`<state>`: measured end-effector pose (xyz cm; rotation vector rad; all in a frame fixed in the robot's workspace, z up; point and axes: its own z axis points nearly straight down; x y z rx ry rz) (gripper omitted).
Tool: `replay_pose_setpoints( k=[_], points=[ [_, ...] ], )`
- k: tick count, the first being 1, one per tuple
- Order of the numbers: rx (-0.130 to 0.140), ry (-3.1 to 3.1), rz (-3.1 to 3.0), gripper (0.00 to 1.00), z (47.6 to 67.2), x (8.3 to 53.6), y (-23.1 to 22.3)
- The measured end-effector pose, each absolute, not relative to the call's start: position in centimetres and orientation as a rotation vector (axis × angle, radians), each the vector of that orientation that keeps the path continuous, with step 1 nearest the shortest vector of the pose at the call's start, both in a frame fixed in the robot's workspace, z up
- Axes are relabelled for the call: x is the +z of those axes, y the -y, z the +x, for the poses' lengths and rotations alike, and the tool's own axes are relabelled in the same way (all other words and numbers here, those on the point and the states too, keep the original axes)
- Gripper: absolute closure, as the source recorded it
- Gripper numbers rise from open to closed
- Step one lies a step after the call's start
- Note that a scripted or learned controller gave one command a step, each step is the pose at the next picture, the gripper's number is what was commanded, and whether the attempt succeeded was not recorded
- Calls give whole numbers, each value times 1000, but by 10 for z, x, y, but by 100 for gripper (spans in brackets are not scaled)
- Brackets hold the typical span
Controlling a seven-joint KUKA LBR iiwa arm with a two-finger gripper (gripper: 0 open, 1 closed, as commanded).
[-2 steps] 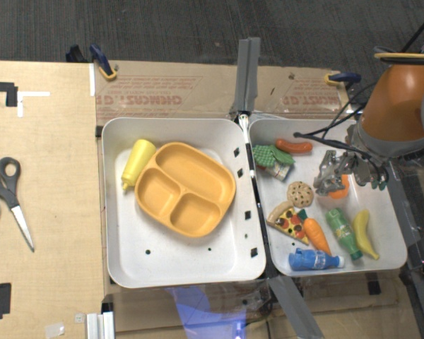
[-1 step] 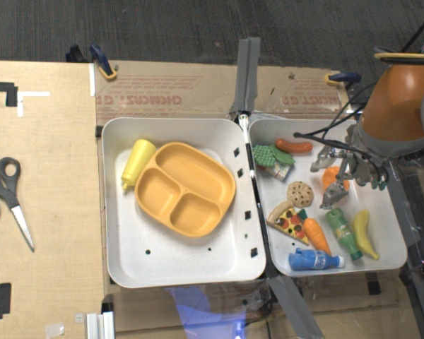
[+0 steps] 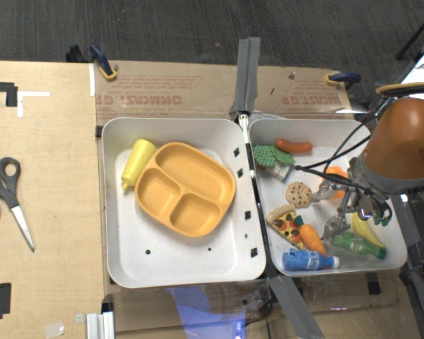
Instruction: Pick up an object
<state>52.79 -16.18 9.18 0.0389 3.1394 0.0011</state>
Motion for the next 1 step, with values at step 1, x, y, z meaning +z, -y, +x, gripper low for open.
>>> replay_pose_setpoints(
  k=[1],
  points=[
    [-12,-3114,155,0,484,97,124]
  ],
)
